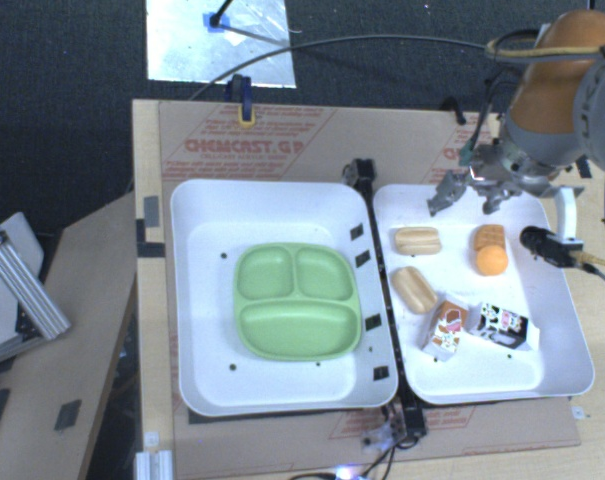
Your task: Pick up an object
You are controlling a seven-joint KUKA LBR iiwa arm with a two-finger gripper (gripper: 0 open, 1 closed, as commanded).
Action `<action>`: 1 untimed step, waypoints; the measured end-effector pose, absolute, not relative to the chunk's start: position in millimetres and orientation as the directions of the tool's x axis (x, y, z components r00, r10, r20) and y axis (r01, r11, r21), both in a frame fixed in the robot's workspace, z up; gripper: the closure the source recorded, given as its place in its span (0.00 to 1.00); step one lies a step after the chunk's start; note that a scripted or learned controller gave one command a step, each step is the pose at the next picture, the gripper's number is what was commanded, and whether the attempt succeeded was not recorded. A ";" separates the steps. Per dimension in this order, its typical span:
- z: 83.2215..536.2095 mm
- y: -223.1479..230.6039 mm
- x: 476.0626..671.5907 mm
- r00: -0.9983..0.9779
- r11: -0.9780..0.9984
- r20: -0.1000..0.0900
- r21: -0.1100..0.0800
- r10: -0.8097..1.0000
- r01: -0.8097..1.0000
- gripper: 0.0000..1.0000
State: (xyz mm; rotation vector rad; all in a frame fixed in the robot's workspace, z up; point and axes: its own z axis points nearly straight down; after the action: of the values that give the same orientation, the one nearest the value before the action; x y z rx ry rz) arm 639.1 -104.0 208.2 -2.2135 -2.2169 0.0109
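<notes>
From the overhead camera I see two white bins side by side on the bench. The left bin (197, 298) carries a green divided plate (297, 301) lying flat near its middle, with three compartments, none holding anything I can make out.

The right bin (562, 348) has the loose objects. A tan bun (417, 240) lies near the bin's far left part, and a second, longer bun (414, 289) lies just below it, angled. An orange piece (491, 251) sits toward the far right of the bin, well apart from both buns. Toward the near side, a small carton (444, 330) with red and white print lies tilted, and just beside it on the right is a black and white packet (503, 324); I cannot tell whether the two touch.

The arm comes in from the right, its orange band high at the top right corner. The gripper (472, 196) hangs over the far edge of the right bin, above and between the upper bun and the orange piece. Its two fingers stand spread wide with nothing between them. I cannot tell how high it is above the bin floor. A black cable loops across the dark backdrop toward the arm.
</notes>
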 end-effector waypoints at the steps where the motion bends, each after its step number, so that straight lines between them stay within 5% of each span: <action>1: 215.6 -103.8 641.9 -0.003 0.003 0.000 0.002 1.000 1.000 0.00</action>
State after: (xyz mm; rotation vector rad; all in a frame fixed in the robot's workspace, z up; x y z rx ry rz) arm 641.9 -103.8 215.6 -2.2186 -2.2263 -0.0020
